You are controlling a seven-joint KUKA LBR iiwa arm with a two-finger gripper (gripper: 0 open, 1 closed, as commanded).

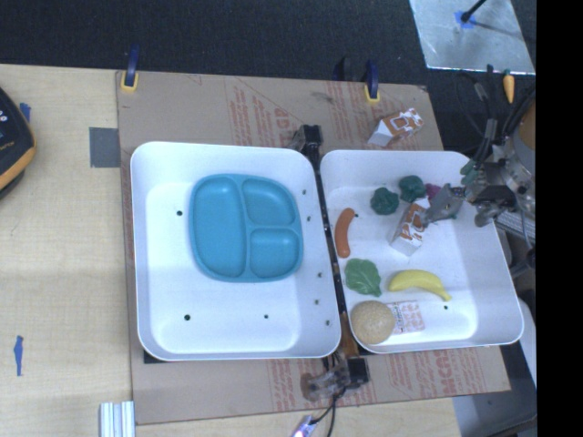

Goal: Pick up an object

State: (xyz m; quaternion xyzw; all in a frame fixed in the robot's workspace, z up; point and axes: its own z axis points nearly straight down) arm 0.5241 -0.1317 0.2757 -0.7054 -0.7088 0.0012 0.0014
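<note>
Two shallow white bins sit side by side on the surface, on a sheet of cardboard (273,107) clipped at its far edge, presumably so nothing slides while I reach in. The left bin (155,244) carries a blue divided plate (244,226) lying flat near its middle. The right bin (496,280) carries all the loose pieces, spread apart, which leaves room to come down on one without nudging another.

Along the right bin's left wall lies a sausage (343,232). Near its far edge sit two dark green broccoli pieces (385,200). Toward the near edge lie a leafy green piece (363,276), a banana (419,283), a round bun (373,321) in the near left corner, and a flat printed packet (409,317) touching the bun.

My gripper (444,206) reaches in over the right bin's right wall. Its tip hangs just beside a small carton (410,224), which stands tilted near the bin's middle. I judge the carton to be the likeliest target, being nearest. Whether my jaws are apart or together I cannot tell. A second carton (397,127) lies outside the bins on the cardboard.
</note>
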